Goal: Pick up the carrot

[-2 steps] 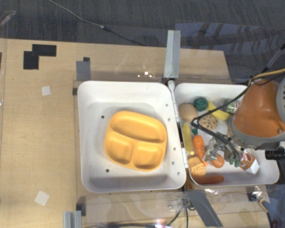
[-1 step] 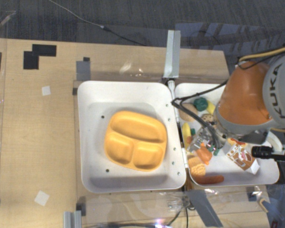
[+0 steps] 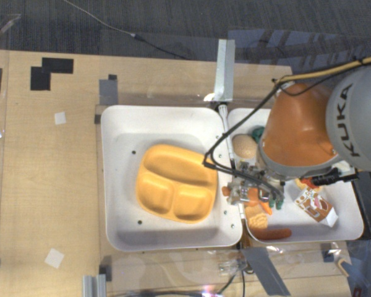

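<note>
Carrot (image 3: 257, 194) lay in the right bin (image 3: 352, 228), near its left wall toward the front corner, mostly covered by the gripper (image 3: 255, 192) poised right over it; only orange bits showed around the metal. Jaws: couldn't tell whether spread or pinching, too cluttered, so no grasp claimed. Arm (image 3: 309, 129) reached down steeply from the right, probably lined up for a top grab. Just in front of the carrot sat a waffle-like cracker (image 3: 256, 217), then a sausage (image 3: 276, 232) by the bin's front wall. Beige egg-like ball (image 3: 244, 146) sat behind the gripper, with a teal item (image 3: 258, 132) beside it. Red-and-white snack packet (image 3: 314, 205) lay toward the right side, print unreadable. Left bin (image 3: 114, 166) held a yellow divided tray (image 3: 176, 183), centred. "KUKA" read on the grey arm. Both bins sat on the table (image 3: 43, 184).
</note>
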`<state>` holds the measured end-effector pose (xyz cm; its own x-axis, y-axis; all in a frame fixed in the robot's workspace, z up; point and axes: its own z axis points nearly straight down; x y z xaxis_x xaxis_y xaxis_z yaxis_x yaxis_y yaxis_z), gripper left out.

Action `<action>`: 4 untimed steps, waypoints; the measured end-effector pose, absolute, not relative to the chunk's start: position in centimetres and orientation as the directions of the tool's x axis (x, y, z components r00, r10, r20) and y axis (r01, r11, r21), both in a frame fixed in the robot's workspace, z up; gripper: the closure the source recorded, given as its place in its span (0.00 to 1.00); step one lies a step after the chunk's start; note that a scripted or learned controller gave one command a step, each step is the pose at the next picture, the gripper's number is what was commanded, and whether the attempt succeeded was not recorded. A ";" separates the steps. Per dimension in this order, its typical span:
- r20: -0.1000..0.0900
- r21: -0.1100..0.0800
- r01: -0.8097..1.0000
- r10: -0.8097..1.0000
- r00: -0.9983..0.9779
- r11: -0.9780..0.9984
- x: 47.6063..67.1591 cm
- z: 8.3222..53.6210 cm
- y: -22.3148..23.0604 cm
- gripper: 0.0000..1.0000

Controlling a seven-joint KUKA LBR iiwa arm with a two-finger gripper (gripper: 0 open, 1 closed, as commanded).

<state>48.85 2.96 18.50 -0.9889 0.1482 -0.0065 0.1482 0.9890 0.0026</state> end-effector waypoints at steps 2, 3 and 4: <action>0.000 0.003 -0.428 -0.428 -0.904 0.904 50.7 18.2 8.1 1.00; -0.008 -0.005 -0.269 -0.269 -0.963 0.963 57.0 18.5 -6.3 1.00; -0.008 -0.002 -0.277 -0.277 -0.961 0.961 57.0 18.5 -5.8 0.00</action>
